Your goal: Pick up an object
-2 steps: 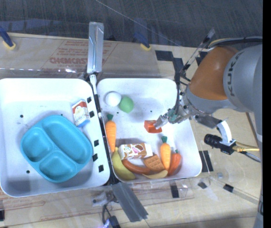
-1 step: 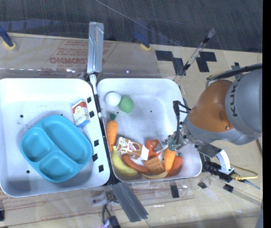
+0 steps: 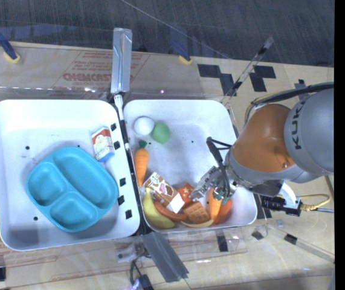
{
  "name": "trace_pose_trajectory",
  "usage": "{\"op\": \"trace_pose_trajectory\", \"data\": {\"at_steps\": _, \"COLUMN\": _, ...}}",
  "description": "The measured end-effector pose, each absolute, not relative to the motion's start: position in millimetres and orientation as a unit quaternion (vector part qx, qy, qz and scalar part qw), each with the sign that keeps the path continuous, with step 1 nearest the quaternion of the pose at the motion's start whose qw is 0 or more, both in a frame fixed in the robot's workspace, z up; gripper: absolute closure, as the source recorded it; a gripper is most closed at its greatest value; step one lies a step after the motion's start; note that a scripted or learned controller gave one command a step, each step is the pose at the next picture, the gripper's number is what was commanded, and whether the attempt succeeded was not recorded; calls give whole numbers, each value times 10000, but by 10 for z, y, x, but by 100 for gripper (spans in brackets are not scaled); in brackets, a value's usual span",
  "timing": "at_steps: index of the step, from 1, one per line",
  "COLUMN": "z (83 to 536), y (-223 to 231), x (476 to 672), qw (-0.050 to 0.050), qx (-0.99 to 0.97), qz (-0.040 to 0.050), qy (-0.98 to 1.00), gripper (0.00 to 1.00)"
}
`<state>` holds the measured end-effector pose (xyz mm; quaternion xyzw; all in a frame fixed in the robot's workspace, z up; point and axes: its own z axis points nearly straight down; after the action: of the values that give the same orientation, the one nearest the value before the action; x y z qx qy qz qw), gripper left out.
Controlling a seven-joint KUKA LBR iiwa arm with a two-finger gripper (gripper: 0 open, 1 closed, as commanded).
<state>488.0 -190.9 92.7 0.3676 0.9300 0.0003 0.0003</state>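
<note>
The arm reached in from the right and hung low over the right bin. Its pincer was down at the near right corner of that bin, right above a heap of toy food.

The heap lay just below and to the left of the pincer. In it were a waffle, a red piece, a small printed box and a banana. A small carrot lay just under the pincer, close to the bin's right wall. That carrot seemed the nearest thing to grab, and its long side ran from far to near. The pincer would hardly need to move sideways, only go down.

A bigger carrot lay by the left wall of the same bin, also pointing from far to near. A white ball and a green ball sat touching each other at the far end, well apart from the pincer.

How far the pincer was open could not be told, because its tips were mixed in with the bright food behind them. Nothing could be seen held in it. It may have been touching the heap, but that was not clear.

The left bin held a blue tray and a small carton.
</note>
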Motion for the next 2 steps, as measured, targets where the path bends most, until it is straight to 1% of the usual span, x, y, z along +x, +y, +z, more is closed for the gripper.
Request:
{"op": "trace_pose_trajectory", "data": {"at_steps": 1, "z": 927, "y": -973, "x": 5332, "qw": 18, "qx": 3098, "qz": 2, "qy": 9508, "gripper": 0}}
{"op": "trace_pose_trajectory", "data": {"at_steps": 2, "z": 921, "y": -1003, "x": 6346, "qw": 4, "qx": 5111, "qz": -3, "qy": 8595, "gripper": 0}}
